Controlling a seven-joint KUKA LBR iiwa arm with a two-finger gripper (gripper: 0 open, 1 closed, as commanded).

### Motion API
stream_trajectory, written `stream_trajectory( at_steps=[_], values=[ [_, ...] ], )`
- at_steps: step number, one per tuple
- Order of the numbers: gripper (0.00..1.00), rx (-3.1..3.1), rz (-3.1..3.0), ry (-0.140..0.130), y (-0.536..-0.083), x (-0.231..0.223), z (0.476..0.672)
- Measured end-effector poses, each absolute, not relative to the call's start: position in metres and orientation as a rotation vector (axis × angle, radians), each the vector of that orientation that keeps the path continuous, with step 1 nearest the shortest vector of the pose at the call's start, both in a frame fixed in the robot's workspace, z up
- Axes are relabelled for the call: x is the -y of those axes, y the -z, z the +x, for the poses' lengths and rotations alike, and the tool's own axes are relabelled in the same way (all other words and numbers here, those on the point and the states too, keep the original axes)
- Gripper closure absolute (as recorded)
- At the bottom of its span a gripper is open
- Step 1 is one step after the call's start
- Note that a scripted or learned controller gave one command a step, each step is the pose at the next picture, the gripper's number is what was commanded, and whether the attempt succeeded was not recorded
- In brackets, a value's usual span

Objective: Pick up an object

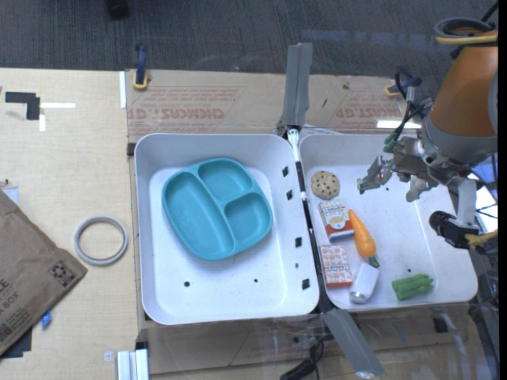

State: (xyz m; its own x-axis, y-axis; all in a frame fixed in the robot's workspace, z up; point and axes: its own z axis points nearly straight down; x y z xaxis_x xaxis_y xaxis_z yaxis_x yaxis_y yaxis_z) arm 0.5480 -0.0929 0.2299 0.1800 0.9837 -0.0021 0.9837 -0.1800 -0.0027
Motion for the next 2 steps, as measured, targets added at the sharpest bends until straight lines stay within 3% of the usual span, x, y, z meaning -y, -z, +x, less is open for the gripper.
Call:
stream_trajectory(
  at_steps=[1, 2],
  values=[
    [0.00, 2.255, -2.185, -0.002, -0.0911, 0.0968, 0.5135],
    [1.00, 2.249, -2.191, -0.004, -0.0997, 0.0979, 0.5134]
  ],
)
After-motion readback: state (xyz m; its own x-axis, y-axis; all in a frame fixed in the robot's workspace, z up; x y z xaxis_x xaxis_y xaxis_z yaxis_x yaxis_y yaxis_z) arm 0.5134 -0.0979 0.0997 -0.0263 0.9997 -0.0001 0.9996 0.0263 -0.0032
